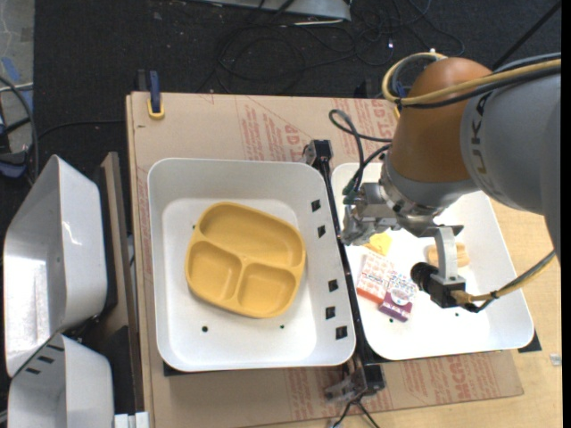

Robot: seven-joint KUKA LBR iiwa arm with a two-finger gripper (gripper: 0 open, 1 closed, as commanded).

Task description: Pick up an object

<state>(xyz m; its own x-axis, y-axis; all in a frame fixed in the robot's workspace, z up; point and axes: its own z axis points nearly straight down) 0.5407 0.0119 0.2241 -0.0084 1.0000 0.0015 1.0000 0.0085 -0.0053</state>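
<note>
- You have the arm (482,141) reaching in from the right of the frame and hanging over the right bin (500,328), with its orange band high above the bin's upper half.
- The gripper (370,217) sits low at the bin's left wall, right of centre in the frame; whether it is spread or pressed together, you cannot tell from this angle, and nothing shows pinched in it.
- Your candidates lie just below it: a yellow piece (381,242) nearest the gripper, a red-and-white packet (371,279) under that, a purple packet (397,300) at its lower right, and a tan item (451,255) partly behind a black fitting.
- The left bin (169,328) holds a yellow divided tray (245,259) at centre-left of the frame; it looks wide and awkward to pinch.
- Aim for the yellow piece, likely the shortest move.
- Keep clear of the divider between the bins; a finger catching that wall would likely spoil the try.
- The two packets touch, so centre on one to avoid dragging its neighbour.
</note>
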